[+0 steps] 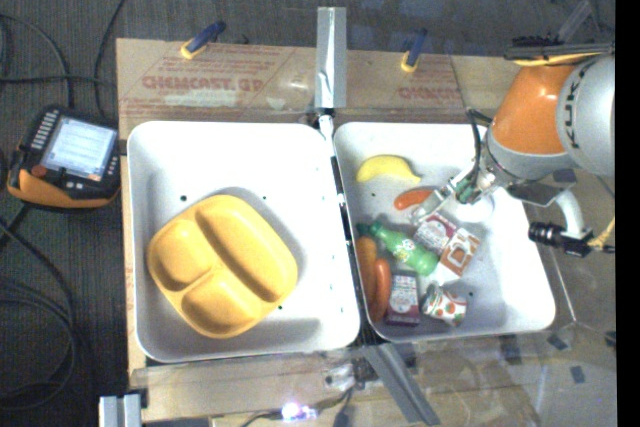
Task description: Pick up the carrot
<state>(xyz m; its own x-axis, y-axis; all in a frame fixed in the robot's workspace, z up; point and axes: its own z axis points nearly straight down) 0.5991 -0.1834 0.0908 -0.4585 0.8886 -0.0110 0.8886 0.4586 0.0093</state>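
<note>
1. Carrot [379,280] lies low in the right bin [520,315], hard against that bin's left wall, its length running up and down the frame, with a green stalk end at its top.
2. End effector [446,198] sits in the upper middle of the right bin, right of centre in the frame, well apart from the carrot; whether its fingers are parted or closed cannot be told, and nothing is seen between them.
3. Arm [560,120], grey with an orange band, comes in from the right edge of the frame, over the right bin's upper right corner.
4. Around the end effector: a yellow banana [385,169] up and to the left, an orange-red piece [412,199] just to its left, and small printed cartons [448,245] just below it.
5. Green bottle [405,249] lies tilted, just above and right of the carrot; a dark red carton [403,300] stands just right of the carrot, and another small carton [444,305] lies further right.
6. Left bin [160,155] holds a yellow divided tray [222,263], turned at a slant.
7. Orange-edged handheld pendant [68,156] with a lit screen rests at the left edge of the frame, off the table [220,80].
</note>
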